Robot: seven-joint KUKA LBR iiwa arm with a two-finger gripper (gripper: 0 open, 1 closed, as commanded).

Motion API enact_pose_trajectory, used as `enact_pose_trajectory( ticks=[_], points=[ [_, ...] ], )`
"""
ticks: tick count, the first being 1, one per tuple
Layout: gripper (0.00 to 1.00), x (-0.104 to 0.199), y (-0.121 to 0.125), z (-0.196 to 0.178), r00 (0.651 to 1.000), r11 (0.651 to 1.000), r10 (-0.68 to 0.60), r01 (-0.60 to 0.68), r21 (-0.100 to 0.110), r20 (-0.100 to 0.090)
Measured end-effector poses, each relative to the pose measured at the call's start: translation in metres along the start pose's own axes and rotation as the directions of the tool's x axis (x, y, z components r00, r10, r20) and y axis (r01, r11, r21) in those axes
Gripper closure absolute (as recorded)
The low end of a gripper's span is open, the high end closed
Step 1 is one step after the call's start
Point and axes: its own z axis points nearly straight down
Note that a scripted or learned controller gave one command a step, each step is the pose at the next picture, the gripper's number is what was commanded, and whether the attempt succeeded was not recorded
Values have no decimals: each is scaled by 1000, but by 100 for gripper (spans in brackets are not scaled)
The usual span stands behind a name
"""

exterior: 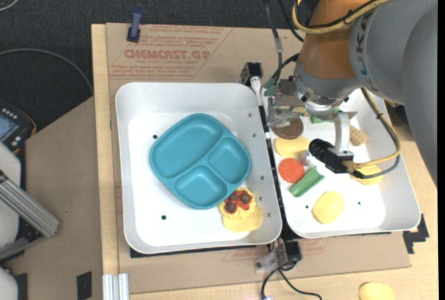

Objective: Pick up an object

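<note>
My gripper (281,113) hangs low over the back left corner of the right bin (398,202), close to the wall between the two bins. Just under and in front of it lies a brown round disc (288,129), partly covered by the gripper. A pale yellow piece (291,146) sits in front of the disc. Further forward are a red tomato-like ball (291,170), a green stick (306,182) and a yellow lemon-like lump (327,207). I see nothing held in the gripper.
The left bin (135,152) holds a blue divided plate (200,160) and a yellow tart topped with red berries (240,210) at its front right. A tan ridged cone (358,136) and a yellow banana-like piece (373,177) lie at the right bin's right side.
</note>
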Motion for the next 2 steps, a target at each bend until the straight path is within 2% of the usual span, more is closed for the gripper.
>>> enact_pose_trajectory(
  ticks=[1, 2],
  points=[
    [100, 39, -43, -120, 1000, 1000, -13, 13, 1, -9],
    [100, 22, -105, -77, 1000, 1000, -5, 5, 24, -6]
  ],
)
